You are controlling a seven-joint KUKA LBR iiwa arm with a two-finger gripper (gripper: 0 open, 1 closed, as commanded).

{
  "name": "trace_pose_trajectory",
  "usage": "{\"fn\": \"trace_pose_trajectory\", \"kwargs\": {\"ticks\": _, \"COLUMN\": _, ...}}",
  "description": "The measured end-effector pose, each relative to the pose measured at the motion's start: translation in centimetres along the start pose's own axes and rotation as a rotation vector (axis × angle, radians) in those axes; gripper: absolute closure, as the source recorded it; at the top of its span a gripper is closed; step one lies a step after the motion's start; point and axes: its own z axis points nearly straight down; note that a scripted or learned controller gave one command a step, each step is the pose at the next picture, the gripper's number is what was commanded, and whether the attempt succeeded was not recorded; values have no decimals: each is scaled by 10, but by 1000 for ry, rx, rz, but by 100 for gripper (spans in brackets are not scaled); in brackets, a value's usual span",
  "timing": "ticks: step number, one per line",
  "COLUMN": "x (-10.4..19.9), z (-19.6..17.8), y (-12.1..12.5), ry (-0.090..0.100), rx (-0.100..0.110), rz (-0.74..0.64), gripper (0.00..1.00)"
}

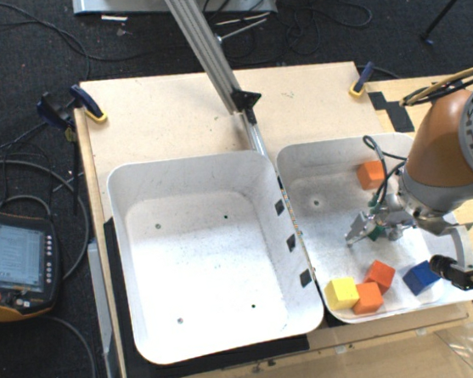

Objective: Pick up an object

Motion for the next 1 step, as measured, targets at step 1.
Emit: {"fn": "trace_pose_trajectory", "kwargs": {"ticks": 1, "x": 9, "z": 0, "y": 36, "ry": -2, "rx": -6, "rz": -5, "gripper": 0}}
